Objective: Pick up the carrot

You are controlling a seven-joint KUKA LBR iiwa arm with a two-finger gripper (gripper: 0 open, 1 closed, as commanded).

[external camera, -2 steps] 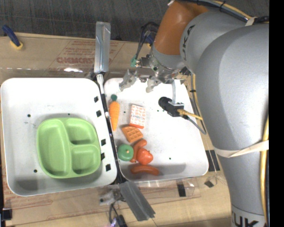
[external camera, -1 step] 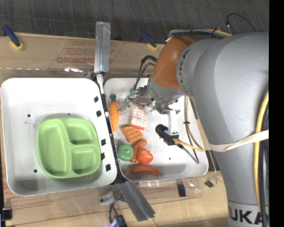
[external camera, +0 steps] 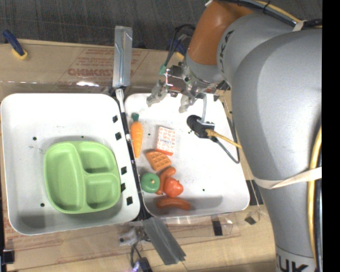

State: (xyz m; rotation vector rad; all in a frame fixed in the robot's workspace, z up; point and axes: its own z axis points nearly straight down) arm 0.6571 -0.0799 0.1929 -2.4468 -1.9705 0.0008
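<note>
The carrot [external camera: 136,139], orange with a green top, lies lengthwise against the left wall of the right bin [external camera: 226,177], green end pointing to the far side. My gripper [external camera: 170,100] hovers over the far end of that bin, up and to the right of the carrot and apart from it. Its two grey fingers [external camera: 154,98] are spread, so it is open with nothing between them.
Close beside the carrot lie a pink and white packet [external camera: 165,139], a waffle piece [external camera: 158,160], a green round toy [external camera: 150,182], an orange-red toy [external camera: 171,186] and a red sausage [external camera: 173,204]. A green divided plate [external camera: 82,176] sits in the left bin [external camera: 22,118].
</note>
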